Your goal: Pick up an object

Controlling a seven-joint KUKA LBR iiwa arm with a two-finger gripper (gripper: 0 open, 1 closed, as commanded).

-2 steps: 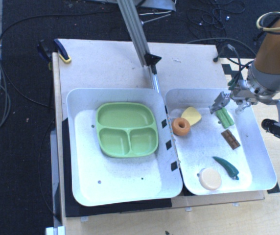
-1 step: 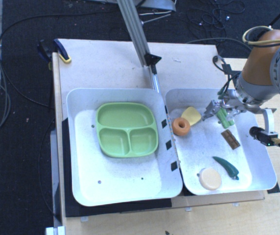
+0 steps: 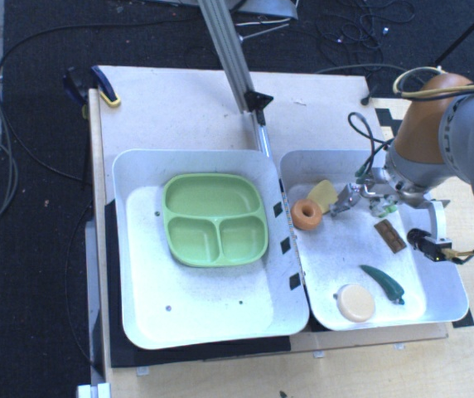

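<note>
The right bin [image 3: 328,259] holds several small objects. An orange ring [image 3: 307,215] lies at its left side, with a pale yellow wedge [image 3: 321,193] just behind it. A brown bar [image 3: 390,235] lies further right. Near the front edge rest a dark green pepper shape [image 3: 384,282] and a cream round piece [image 3: 356,303]. My gripper [image 3: 342,203] is low over the bin, its tip right beside the yellow wedge and a little right of the orange ring. Nothing shows as lifted off the bin floor.
The left bin [image 3: 195,309] carries a green divided plate [image 3: 216,220]. A slanted metal pole [image 3: 230,48] rises from the gap between the bins at the back. Cables [image 3: 370,143] hang from my wrist over the right bin's back edge.
</note>
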